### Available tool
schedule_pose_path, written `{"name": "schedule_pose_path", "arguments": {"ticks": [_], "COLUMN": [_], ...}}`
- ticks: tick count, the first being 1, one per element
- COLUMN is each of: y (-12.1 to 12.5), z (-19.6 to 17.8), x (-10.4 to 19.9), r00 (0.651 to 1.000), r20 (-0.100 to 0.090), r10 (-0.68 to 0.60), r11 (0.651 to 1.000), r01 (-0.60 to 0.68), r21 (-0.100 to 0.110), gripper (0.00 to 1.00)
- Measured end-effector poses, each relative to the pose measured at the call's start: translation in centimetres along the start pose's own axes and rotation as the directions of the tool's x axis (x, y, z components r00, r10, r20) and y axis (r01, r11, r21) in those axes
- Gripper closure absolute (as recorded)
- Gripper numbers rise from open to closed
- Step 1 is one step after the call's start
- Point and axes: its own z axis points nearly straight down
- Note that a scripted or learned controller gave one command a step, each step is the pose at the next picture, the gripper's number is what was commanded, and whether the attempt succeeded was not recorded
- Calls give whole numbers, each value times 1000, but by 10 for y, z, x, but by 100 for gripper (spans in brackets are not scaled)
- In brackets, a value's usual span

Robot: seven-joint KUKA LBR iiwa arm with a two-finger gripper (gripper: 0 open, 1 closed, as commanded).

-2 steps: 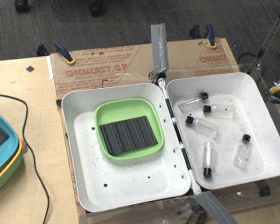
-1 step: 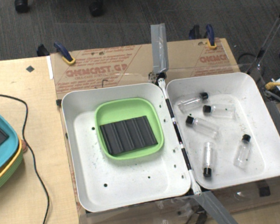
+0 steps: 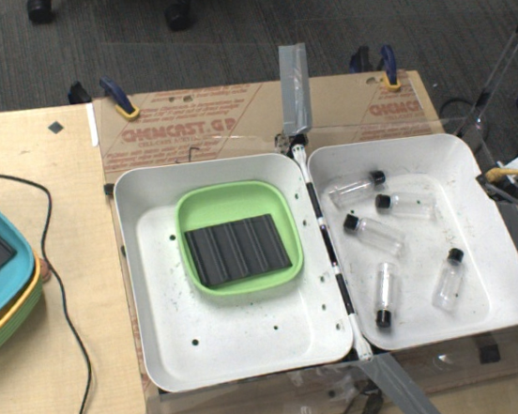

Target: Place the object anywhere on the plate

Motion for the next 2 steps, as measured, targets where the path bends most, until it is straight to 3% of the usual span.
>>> {"name": "schedule_pose_path", "arguments": {"ticks": [1, 2], "y": [-33, 2], "z": [5, 7], "x": [-10, -17], "r00": [1000, 1000], "r20": [0, 0], "r10": [-4, 2], "r11": [1000, 1000], "r01": [4, -2], "r21": [-1, -1], "gripper": [0, 0]}}
